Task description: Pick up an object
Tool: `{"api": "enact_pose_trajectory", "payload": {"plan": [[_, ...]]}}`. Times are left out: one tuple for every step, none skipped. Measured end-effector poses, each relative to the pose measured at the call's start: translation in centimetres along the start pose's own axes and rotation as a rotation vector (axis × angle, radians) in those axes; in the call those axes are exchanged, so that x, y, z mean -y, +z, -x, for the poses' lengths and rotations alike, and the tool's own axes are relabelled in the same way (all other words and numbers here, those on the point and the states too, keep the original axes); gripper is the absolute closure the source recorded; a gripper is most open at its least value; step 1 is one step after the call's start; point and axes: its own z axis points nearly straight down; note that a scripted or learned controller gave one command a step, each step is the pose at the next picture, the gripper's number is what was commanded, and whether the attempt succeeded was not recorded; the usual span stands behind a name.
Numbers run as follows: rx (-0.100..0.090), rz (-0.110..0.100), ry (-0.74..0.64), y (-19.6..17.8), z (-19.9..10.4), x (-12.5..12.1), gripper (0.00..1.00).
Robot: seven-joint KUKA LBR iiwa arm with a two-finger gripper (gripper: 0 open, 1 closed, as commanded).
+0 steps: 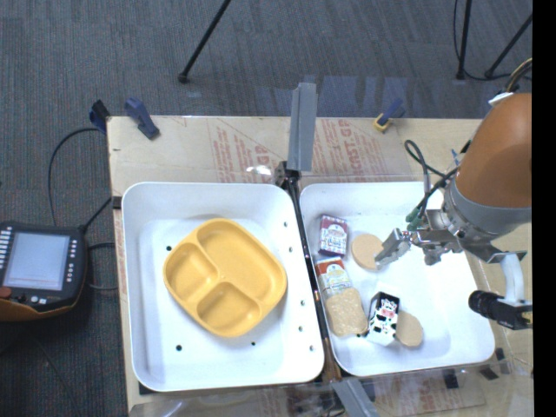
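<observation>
Nearest items, camera view: cow-print carton (383, 316) and a tan disc (408, 329) touching it, at the right bin's (452, 354) near edge.
Left bin (139, 320): yellow divided tray (225, 275), lying flat.
Right bin, left side: long tan packet (341, 299) along the divider, long axis running near to far; dark red packet (334, 234) just beyond it.
Likely target: round tan biscuit (367, 250), flat on the bin floor beside the dark red packet.
Gripper (393, 247): low over the right bin, reaching in from the right.
Fingers: state cannot be told; nothing seen pinched.
Key relation: round tan biscuit lies just left of the fingertips, near touching.
Judgement: a short shift leftward and down would be needed to straddle it; grasp not yet made.
</observation>
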Motion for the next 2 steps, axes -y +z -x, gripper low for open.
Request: {"api": "enact_pose_trajectory", "payload": {"plan": [[-0.001, -0.005, 0.082, 14.54, 2.89, 1.95, 0.00], [-0.002, -0.005, 0.090, 13.56, 3.06, 1.98, 1.00]]}}
